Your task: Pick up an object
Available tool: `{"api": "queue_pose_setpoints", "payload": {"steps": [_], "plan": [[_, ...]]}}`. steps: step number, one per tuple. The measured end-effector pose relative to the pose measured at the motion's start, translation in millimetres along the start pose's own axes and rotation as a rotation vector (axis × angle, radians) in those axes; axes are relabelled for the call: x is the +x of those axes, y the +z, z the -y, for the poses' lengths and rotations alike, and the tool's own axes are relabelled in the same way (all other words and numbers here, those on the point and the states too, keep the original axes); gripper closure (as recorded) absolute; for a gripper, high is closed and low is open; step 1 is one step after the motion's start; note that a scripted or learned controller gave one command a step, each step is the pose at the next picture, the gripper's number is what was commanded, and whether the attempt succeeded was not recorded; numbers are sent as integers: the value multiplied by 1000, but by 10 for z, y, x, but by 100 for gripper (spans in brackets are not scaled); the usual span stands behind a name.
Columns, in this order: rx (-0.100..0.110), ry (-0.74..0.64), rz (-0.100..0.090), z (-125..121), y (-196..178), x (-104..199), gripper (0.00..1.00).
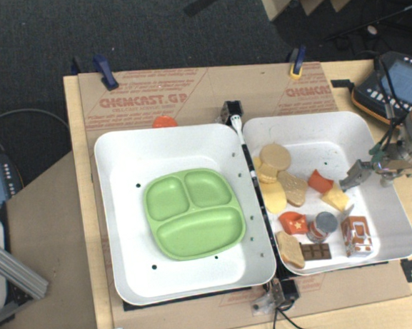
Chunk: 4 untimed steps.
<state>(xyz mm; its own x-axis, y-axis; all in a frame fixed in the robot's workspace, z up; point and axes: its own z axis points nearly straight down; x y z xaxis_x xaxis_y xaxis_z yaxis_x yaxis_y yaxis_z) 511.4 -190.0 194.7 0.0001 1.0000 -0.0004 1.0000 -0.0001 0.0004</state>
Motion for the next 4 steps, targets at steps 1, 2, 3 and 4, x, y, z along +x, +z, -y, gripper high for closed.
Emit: {"api": "queue_pose_setpoints", "payload": {"steps": [1, 2, 3, 4], "plan": [[-2, 0, 1, 292, 1000, 113, 0], [-5, -4, 2, -269, 1101, 291, 0], [5, 1, -4, 349, 1101, 647, 0], [-4, -2, 2, -357, 1099, 562, 0]]}}
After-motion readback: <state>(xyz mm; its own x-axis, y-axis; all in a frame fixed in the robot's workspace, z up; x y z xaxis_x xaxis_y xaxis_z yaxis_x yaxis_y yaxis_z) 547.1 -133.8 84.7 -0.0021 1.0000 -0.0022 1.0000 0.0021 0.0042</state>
